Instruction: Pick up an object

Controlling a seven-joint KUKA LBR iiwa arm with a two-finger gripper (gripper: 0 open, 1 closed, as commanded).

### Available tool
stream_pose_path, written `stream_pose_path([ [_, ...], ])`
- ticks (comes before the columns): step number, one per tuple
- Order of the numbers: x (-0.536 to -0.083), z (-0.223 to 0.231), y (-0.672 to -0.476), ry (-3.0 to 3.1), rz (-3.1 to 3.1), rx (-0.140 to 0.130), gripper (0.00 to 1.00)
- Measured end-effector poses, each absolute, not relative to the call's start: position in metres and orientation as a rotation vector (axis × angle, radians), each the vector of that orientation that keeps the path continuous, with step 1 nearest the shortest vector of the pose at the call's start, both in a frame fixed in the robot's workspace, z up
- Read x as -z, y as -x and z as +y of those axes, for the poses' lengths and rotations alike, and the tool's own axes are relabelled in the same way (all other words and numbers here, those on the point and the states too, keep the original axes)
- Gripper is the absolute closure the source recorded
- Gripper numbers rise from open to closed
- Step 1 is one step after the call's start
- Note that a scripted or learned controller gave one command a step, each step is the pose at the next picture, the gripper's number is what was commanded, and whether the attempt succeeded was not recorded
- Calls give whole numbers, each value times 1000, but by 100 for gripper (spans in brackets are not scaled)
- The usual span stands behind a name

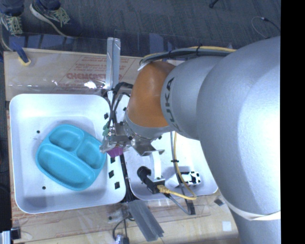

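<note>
Gripper (pixel 113 144) down at the seam where the two bins meet, hanging over the right-hand rim of the left bin (pixel 21 143). Whether the claw is apart or clamped, I cannot tell; the wrist and its fittings crowd the tip from this angle. Right at that tip sits a small purple object (pixel 115 152), tucked directly under the claw and touching or nearly touching it. I can't tell whether it is actually gripped.

Just beside the claw, on its left, lies a blue tray (pixel 71 157) with three compartments, set at a slant on the left bin's floor. Its near corner reaches almost to the purple object.

Over to the right bin (pixel 204 189) now, and most of it is covered by the arm (pixel 228 119), the orange band (pixel 147 102) bulking above the wrist. In the strip of white floor showing below the arm there's a small black-and-white object (pixel 193 178), well apart from the claw, with a yellow cable looping next to it.

Further out, a grey metal post (pixel 113 62) stands on the bench (pixel 57 71) behind the bins, almost in line with the claw. The bench is pale brown with red print and a clear sheet over it. Beyond its far edge, a pair of shoes (pixel 50 12) rests on the dark floor.
</note>
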State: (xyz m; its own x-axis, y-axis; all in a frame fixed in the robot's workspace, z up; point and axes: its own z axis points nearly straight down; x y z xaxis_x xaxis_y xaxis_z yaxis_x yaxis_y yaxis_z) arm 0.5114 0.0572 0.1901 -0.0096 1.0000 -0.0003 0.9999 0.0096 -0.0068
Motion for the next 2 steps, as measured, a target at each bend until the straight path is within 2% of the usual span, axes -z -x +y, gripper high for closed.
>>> stream_pose_path([
  [1,-274,80,-613,2212,-2230,-2,100],
  [2,-272,220,-549,2205,-2232,-10,100],
])
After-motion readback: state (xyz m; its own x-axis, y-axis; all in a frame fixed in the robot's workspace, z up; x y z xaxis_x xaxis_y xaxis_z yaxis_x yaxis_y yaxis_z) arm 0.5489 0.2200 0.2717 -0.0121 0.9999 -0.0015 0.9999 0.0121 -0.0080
